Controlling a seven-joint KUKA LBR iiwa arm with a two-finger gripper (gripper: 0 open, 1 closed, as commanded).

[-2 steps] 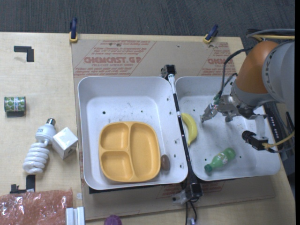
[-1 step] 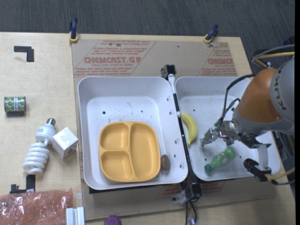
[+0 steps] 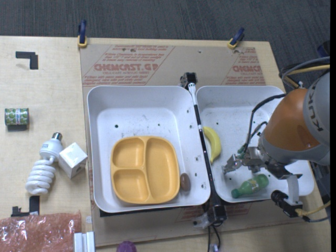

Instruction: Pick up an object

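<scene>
One arm (image 3: 296, 125) leaned in over the right bin (image 3: 231, 101), its claw (image 3: 234, 164) low just above the green bottle (image 3: 250, 186); whether its fingers gripped anything I could not tell. A banana (image 3: 212, 142) lay beside that bottle. The desk (image 3: 42, 93) stood on dark carpet (image 3: 157, 7).

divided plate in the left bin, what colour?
Yellow-orange, plain, no pattern. The plate shows best in the camera view, lying flat in the left bin.

The grey arm with an orange band (image 3: 294, 125) hides part of the right white bin (image 3: 231, 101); a purple object (image 3: 126, 247) is cut off at the bottom edge
</scene>
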